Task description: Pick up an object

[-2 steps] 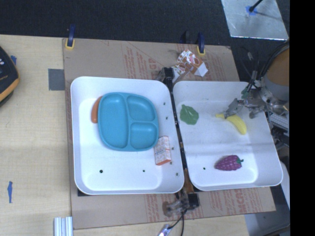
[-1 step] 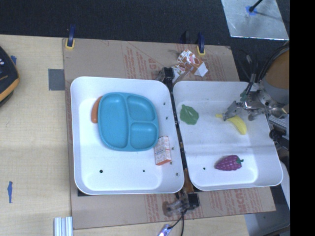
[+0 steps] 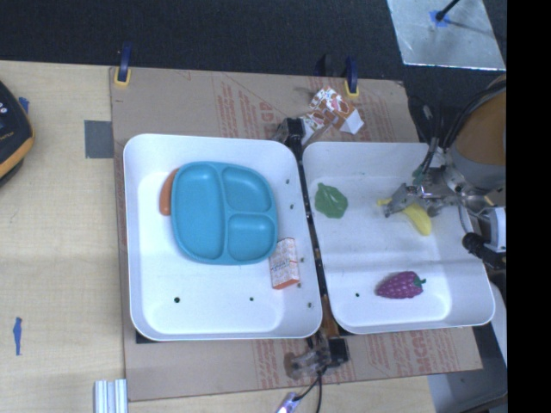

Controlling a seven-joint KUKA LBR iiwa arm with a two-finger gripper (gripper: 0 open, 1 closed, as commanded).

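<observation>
The hand (image 3: 405, 203) is being held low in the right bin (image 3: 362, 312), reaching in from the right, its metal tips sitting right beside a small yellow banana-shaped toy (image 3: 419, 220). Whether the hand is spread or clenched cannot be told, and nothing is being seen clamped in it.

The yellow toy is lying near the bin's right side, with a green leafy toy (image 3: 331, 200) to its left and a purple grape bunch (image 3: 399, 285) lower down, each well apart from the others. In the left bin (image 3: 146, 317) a blue divided plate (image 3: 224, 212) is resting, an orange piece (image 3: 164, 194) is peeking from under its left edge, and a small printed packet (image 3: 285, 263) is lying at its lower right.

The yellow toy is being judged light, stiff and smooth, probably hollow plastic, so it is likely to skid or roll if nudged. It would best be taken across its narrow middle, the tips being closed on its long sides, not its tapered ends.
</observation>
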